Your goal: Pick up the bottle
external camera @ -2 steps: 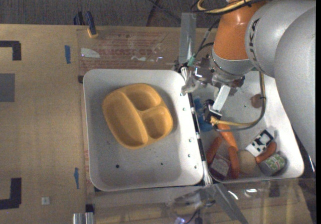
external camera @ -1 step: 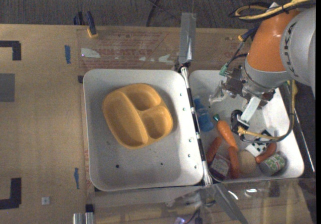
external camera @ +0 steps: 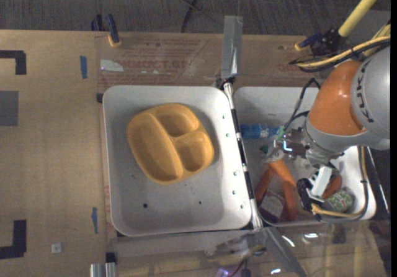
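A clear plastic bottle (external camera: 256,131) with a blue label lies on its side in the right bin (external camera: 248,103), near that bin's left wall. The grey arm with its orange band reaches in from the right and hangs over this bin. Its gripper (external camera: 284,146) sits low, just right of and slightly nearer than the bottle's end. The wrist body hides the gripper's tip, and I cannot tell whether it touches the bottle.
The left bin (external camera: 118,164) holds a yellow divided plate (external camera: 170,143). In the right bin, an orange carrot-like item (external camera: 283,173) and a dark red packet (external camera: 273,200) lie below the gripper, with a round green-lidded thing (external camera: 339,202) at the front right corner.
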### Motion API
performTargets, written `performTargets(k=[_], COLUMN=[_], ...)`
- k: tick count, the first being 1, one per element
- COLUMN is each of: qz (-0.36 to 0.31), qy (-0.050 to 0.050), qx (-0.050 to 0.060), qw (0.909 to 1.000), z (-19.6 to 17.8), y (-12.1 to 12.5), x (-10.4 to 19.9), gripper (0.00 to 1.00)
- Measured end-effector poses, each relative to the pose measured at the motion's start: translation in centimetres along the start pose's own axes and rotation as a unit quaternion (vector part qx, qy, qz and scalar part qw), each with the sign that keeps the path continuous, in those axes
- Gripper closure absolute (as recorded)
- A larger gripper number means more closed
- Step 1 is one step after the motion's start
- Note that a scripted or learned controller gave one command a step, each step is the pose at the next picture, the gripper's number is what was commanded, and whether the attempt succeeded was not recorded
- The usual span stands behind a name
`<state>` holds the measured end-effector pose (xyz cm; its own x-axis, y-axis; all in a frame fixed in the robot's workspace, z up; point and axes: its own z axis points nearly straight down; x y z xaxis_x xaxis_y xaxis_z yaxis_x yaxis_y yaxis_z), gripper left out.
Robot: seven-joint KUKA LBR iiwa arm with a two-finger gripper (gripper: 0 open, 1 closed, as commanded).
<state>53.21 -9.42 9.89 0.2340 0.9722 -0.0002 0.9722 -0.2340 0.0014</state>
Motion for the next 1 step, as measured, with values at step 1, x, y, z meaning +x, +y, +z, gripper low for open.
performTargets(k=[1], qz=[0.093], qy=[0.000], qx=[0.000], qw=[0.9957], z=[1.25], y=[9.59], x=[-0.54], gripper=[0.00])
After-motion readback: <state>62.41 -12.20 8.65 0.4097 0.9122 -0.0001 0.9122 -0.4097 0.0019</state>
